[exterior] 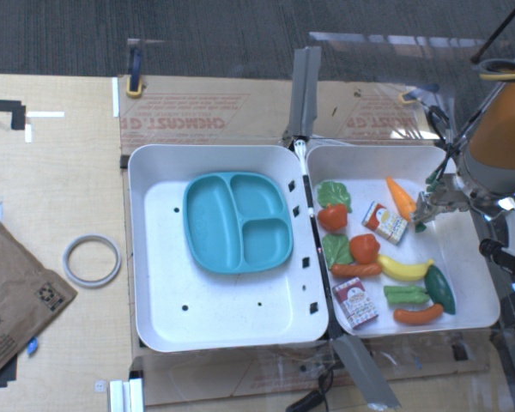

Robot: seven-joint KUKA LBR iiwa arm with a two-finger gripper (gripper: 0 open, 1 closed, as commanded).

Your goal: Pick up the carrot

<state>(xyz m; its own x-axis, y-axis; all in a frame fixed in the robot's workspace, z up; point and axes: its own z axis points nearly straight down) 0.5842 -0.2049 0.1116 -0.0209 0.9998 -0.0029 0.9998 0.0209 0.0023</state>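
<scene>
Two white bins side by side on your desk, carrot (401,198) lying in the right bin (476,316) near its far wall, pincer (428,206) hovering just right of it, grip state impossible for you to tell, teal divided plate (238,222) in the left bin (154,230)

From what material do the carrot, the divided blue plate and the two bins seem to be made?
The carrot looks like moulded plastic: even orange, smooth, toy-like shape. The divided blue plate also seems plastic, matte turquoise with soft rounded ridges. The left bin and right bin appear to be thin white plastic, slightly glossy with rounded rims, though coated metal cannot be excluded.
</scene>
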